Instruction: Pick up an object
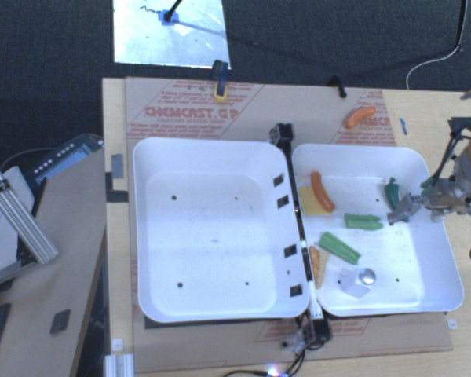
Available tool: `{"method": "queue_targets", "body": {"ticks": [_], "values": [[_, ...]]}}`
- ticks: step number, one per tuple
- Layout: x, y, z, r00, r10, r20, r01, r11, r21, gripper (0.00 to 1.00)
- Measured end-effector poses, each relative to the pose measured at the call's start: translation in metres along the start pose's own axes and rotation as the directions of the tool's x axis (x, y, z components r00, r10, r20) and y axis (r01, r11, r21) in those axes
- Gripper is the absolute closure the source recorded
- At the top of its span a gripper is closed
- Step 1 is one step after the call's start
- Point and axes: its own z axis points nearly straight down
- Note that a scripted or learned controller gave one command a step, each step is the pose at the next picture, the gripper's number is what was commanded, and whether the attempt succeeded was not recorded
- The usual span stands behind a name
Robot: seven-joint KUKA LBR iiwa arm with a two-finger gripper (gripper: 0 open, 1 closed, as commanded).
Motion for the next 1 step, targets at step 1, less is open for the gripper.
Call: {"method": "queue_targets", "body": {"ticks": [1], "values": [[0.082,0.0135,0.1126,1.0,-0.008,-0.006,0.008,1.0,0.007,0.0]]}}
